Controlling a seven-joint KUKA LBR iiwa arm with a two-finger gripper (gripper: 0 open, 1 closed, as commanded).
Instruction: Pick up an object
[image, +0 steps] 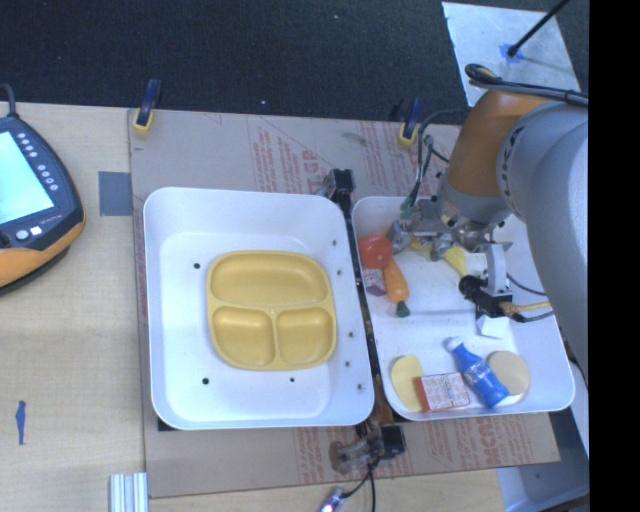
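**A:** Where is the arm right now?

**B:** The gripper (440, 238) hangs low over the far end of the right bin (540, 405), close to that bin's far-left corner. Its body hides the tips, so I cannot tell whether the claw is spread or pressed together, and I see nothing held in it.

**A:** What could it be going for?

**B:** Most likely the cluster at the bin's left wall: a red piece (375, 250) with an orange carrot-like toy (396, 283) just beside it, touching or nearly so. A yellow item (456, 262) peeks out near the wrist as well. I can't say which is the target.

**A:** And the rest?

**B:** Along the near edge lie a pale round disc (405, 378), a small red packet (443, 391), a blue bottle (477, 372) on its side and a tan round piece (510, 371), all well apart from the gripper. The left bin (170, 400) holds a yellow divided tray (270, 310) at its middle, probably as a drop-off spot.

**A:** Risk?

**B:** Things crowded against a wall leave little room on that side, so a grasp could slip.
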